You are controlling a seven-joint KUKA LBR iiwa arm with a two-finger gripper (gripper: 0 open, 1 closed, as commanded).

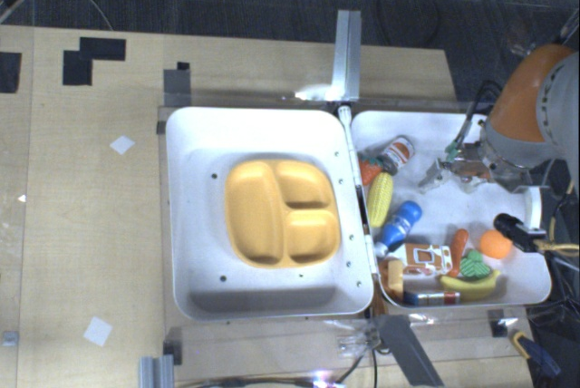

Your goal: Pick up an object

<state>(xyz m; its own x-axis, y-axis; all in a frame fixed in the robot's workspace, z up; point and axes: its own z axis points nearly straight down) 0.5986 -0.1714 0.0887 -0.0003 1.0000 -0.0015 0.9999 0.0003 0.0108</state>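
We are seeing the gripper (pixel 450 167) hanging over the right bin (pixel 544 285), its fingers spread apart and gripping nothing — the toys are lying below and left of it: corn cob (pixel 380 199), blue bottle (pixel 400 225), banana (pixel 471 284), orange ball (pixel 495 245).

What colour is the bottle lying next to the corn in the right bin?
Blue bottle, white cap; seen in the camera view.
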